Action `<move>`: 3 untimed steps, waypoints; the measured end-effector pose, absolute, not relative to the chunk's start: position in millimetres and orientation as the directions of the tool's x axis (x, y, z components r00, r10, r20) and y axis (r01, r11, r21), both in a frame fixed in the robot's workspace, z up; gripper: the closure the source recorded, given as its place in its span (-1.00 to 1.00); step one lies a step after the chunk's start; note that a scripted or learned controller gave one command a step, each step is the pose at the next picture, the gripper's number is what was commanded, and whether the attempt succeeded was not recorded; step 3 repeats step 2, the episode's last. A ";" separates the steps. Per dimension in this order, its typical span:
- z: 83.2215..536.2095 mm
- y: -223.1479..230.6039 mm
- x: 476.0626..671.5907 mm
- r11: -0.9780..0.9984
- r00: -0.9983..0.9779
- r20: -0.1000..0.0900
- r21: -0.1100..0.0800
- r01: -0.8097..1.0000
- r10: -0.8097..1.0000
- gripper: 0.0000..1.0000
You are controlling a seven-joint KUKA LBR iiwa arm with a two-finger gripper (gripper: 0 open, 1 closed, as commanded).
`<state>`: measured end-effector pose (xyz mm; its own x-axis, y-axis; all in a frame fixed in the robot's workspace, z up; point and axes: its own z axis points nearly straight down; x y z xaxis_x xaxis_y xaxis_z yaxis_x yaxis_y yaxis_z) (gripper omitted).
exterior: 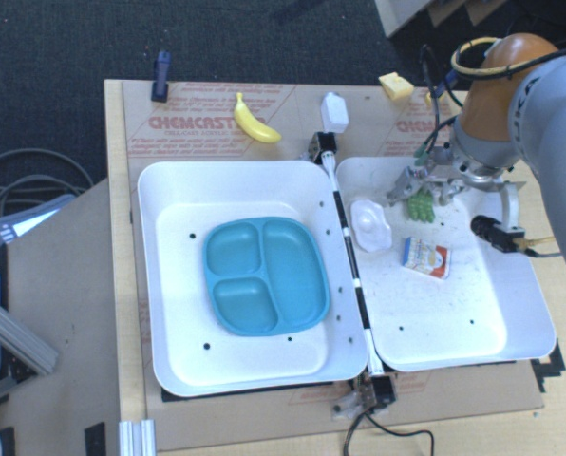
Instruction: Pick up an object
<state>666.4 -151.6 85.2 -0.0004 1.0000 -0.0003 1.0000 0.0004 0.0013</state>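
My gripper [423, 188] hangs over the back of the right bin [511, 335], its fingers spread open. A small green object [422, 207] sits right under them on the bin floor; nothing is clamped on it. A crumpled white plastic piece [369, 224] lies at the bin's left side. In front of the gripper lies a small blue, white and red packet [425, 256]. The left bin [169, 350] holds a blue divided plate [264, 275].
On the board behind the bins lie a yellow banana [254, 122], a white item [334, 112], a yellow block [395, 85] and a dark blue object [160, 74]. The front half of the right bin offers open floor.
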 end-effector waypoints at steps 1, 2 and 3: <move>95.7 -151.5 667.1 0.001 -0.001 -0.001 0.004 1.000 1.000 1.00; 177.5 -91.4 607.7 0.001 -0.001 0.001 0.000 1.000 1.000 1.00; 177.5 -91.4 607.7 0.001 -0.001 0.001 0.000 1.000 1.000 1.00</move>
